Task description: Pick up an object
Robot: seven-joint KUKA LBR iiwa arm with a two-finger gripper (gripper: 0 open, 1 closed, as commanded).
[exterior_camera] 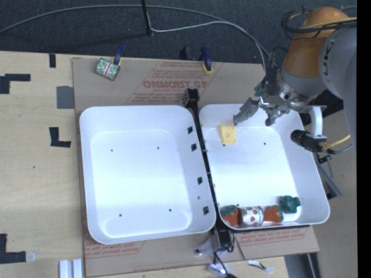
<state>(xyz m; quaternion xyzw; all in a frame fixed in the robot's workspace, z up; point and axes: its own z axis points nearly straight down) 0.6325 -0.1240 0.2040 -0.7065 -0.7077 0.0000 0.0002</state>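
While it sits by itself, the cheese is the thing nearest the gripper.
Cheese: a small yellow block (228,135) with holes, lying flat on the floor of the right bin (264,172), near the bin's far left corner.
Gripper: (255,116) up over the far edge of the right bin, just right of the cheese and a little past it. Its two fingers are spread wide apart. One dark finger (244,113) points down toward the cheese but does not touch it. Nothing is between the fingers.
Arm: grey with an orange part (316,39), coming in from the top right.
Other toys: a row along the near wall of the right bin, well apart from the cheese. A red and green one (231,214), a white one with red spots (251,215), an orange one (273,214) and a green one (288,202).
Left bin: white (139,172), just beside the right bin, with black clips (200,155) between them.
Board: brown (168,83), under both bins, with a small green box (108,68) at its far left corner.
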